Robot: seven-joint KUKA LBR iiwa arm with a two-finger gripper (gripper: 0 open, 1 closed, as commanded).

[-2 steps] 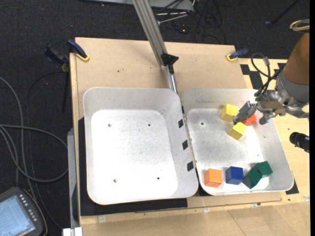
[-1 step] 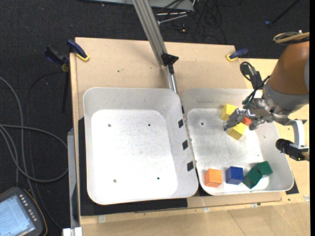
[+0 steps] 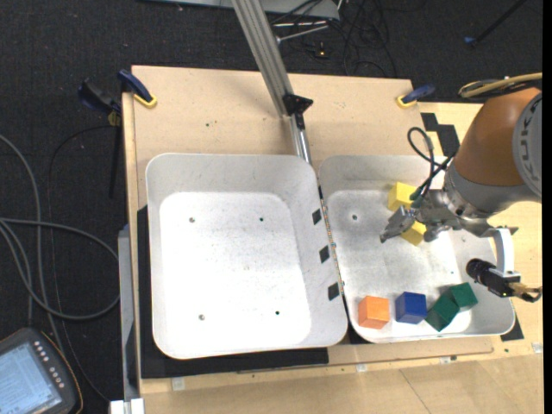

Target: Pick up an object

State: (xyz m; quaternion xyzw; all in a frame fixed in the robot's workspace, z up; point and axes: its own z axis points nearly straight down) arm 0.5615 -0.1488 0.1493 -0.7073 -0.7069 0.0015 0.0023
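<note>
We see gripper [image 3: 402, 228] low in right bin [image 3: 362, 198], fingers apart, tips just left of yellow blocks. We can't tell if anything sits between fingers. 1 yellow block [image 3: 400, 196] lies at bin's upper middle, just above gripper; 2nd yellow block [image 3: 415, 234] touches gripper's right side, partly hidden by wrist. Along bin's lower edge we count orange cube [image 3: 373, 311], blue cube [image 3: 411, 307], 2 green blocks [image 3: 451, 306] touching each other. Left bin [image 3: 172, 179] lies beside right bin.
</note>
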